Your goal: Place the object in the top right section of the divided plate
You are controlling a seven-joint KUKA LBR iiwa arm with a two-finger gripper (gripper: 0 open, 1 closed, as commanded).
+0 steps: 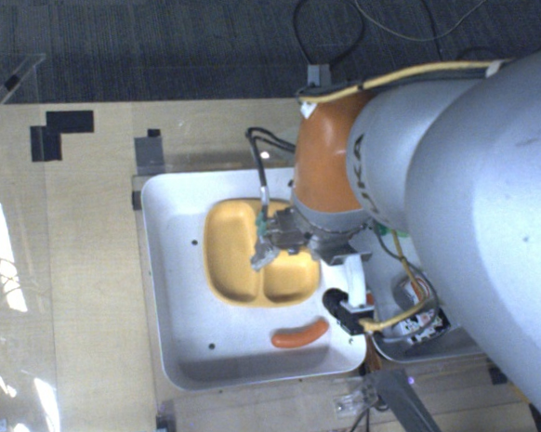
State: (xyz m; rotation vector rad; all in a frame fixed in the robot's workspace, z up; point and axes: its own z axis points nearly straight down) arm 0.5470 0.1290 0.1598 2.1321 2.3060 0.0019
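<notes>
A yellow divided plate (236, 255) lies in the left white bin (179, 292), with a large section on the left and smaller sections on the right. An orange-red sausage (299, 334) lies on the bin floor just below the plate, toward the bin's right wall. My gripper (266, 248) hangs over the plate's right half, near the ridge between the sections, well above the sausage. The arm's grey body and orange band cover the plate's upper right part.
The right bin (420, 334) is mostly hidden under the arm; cables and a dark part show at its near left corner. The wooden bench (63, 301) stretches to the left of the bins.
</notes>
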